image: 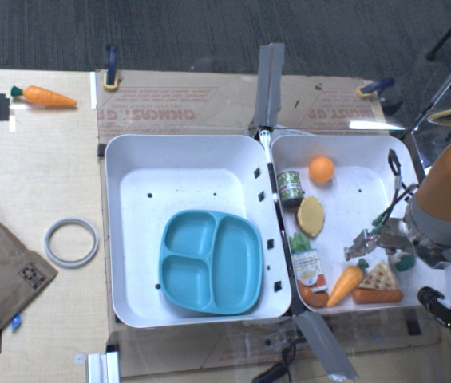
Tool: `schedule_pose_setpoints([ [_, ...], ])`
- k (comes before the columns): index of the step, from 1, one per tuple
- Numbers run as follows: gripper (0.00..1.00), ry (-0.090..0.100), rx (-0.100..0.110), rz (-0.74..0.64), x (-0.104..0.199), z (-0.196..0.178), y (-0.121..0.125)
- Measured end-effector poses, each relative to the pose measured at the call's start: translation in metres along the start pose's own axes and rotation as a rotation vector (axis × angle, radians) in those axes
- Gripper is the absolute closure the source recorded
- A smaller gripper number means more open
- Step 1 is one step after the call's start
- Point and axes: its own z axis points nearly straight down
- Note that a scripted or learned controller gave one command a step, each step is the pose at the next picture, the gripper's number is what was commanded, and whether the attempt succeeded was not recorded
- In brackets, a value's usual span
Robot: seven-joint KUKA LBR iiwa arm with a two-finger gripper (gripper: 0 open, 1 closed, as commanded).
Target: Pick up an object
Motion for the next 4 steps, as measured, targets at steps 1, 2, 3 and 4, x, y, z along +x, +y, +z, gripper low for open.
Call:
schedule_pose_setpoints([
  [1,0.00,0.000,-0.001,-0.457,0.008,0.016,-0.001],
  [2,1.00,-0.001,-0.001,-0.454,0.008,0.007,0.000],
  [3,1.00,0.000,-0.001,-0.451,0.007,-0.001,0.000],
  [4,1.00,-0.002,-0.004,-0.645,-0.027,0.015,0.011],
])
